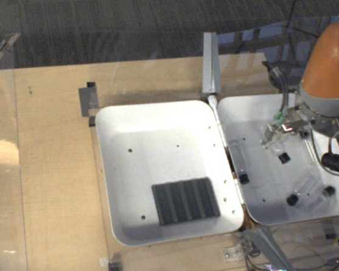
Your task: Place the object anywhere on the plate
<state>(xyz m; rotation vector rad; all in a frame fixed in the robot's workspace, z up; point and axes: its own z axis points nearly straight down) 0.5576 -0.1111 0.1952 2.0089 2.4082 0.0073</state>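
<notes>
We see the arm [332, 63] reaching in over the right bin [260, 203], pincer [282, 129] hovering near that bin's upper middle. We can't tell its state; too small and cluttered. Nothing visibly held. The plate, as we read it, is the dark ribbed slab [185, 201] low in the left bin [120, 132]. The object is likely one of the small dark pieces [284, 157] in the right bin, apart from the plate. Our guess: pick stage, since the arm sits over the source side.
</notes>
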